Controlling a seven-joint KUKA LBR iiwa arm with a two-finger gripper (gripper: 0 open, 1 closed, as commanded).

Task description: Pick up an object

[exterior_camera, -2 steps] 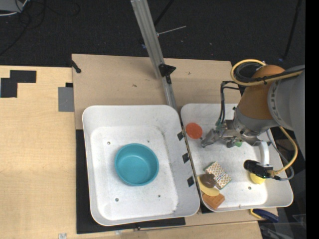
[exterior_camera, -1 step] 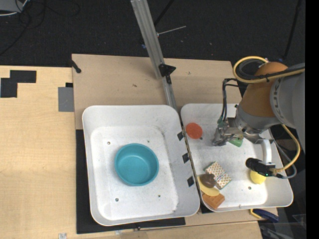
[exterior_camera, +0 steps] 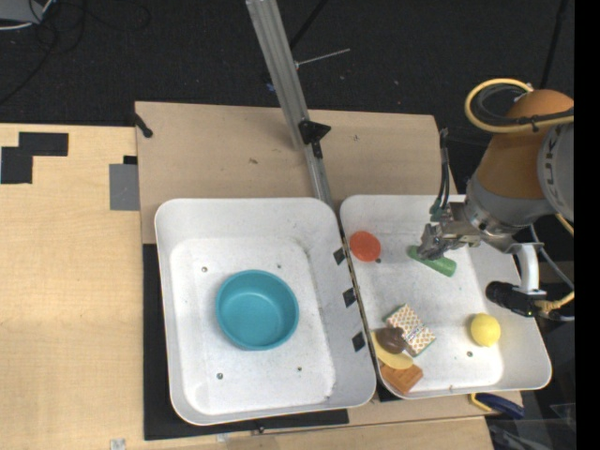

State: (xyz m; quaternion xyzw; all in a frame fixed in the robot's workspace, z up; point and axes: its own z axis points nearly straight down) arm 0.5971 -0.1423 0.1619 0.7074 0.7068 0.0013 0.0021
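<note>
My gripper (exterior_camera: 433,245) hangs low in the right bin (exterior_camera: 448,352), near its back. Its tip is directly over a small green block (exterior_camera: 439,264) that lies on the bin floor, touching it or nearly so. Left of the block rests an orange-red ball (exterior_camera: 365,247). A yellow ball (exterior_camera: 484,330) sits toward the bin's front right. At the front left lie a checkered packet (exterior_camera: 411,328), a brown and yellow piece (exterior_camera: 388,343) and an orange wafer (exterior_camera: 403,377), all close together.
A teal bowl (exterior_camera: 258,308) stands in the left bin (exterior_camera: 173,228). A slanted metal rail (exterior_camera: 286,73) rises behind the divide between the bins. The grey and orange arm (exterior_camera: 516,167) looms over the right bin's back right corner.
</note>
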